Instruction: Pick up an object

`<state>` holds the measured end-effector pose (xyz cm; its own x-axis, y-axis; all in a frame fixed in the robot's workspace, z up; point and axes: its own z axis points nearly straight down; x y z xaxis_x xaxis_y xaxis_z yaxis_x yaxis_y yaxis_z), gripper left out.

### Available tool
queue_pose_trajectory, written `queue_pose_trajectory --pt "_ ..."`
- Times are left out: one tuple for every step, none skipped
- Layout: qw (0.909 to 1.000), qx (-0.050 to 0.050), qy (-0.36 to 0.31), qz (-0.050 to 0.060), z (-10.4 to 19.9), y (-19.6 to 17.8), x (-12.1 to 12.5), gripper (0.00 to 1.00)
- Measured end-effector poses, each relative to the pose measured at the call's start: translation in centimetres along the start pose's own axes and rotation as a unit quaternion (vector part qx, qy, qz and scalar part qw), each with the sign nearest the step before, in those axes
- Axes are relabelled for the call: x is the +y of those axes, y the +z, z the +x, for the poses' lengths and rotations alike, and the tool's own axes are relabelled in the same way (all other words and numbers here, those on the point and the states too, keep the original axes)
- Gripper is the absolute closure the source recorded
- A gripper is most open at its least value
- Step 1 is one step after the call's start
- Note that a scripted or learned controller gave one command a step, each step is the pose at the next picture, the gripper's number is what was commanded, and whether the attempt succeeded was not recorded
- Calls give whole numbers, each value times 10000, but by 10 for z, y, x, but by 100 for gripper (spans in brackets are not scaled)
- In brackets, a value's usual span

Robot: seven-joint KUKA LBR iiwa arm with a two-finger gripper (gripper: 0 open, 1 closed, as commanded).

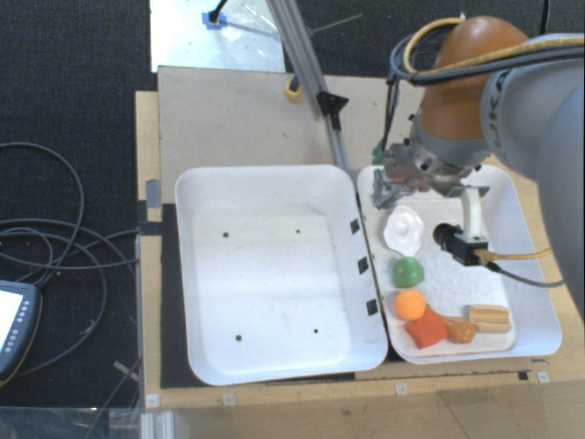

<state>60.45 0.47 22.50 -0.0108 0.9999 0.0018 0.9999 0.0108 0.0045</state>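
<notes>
My gripper [391, 188] hangs low over the back left corner of the right bin [535, 332], just above and behind a white crumpled object [403, 230]. In front of that object lie a green ball [409, 271] and an orange ball [410, 305]. Along the bin's front edge sit a red block [426, 330], a small orange-brown piece [461, 330] and a tan bun-shaped item [489, 317]. Nothing visible is lifted off the bin floor. The wrist hides the gripper's tips.
The left bin [187, 245] stands beside the right one, joined by black clips [363, 265]. A black fitting with a yellow cable [457, 243] hangs from the wrist over the right bin. A grey pole [306, 58] slants down behind the bins.
</notes>
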Motion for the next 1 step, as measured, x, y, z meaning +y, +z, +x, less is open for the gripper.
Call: queue_pose_trajectory --pt "10000 -2 7 11 50 6 8 100"
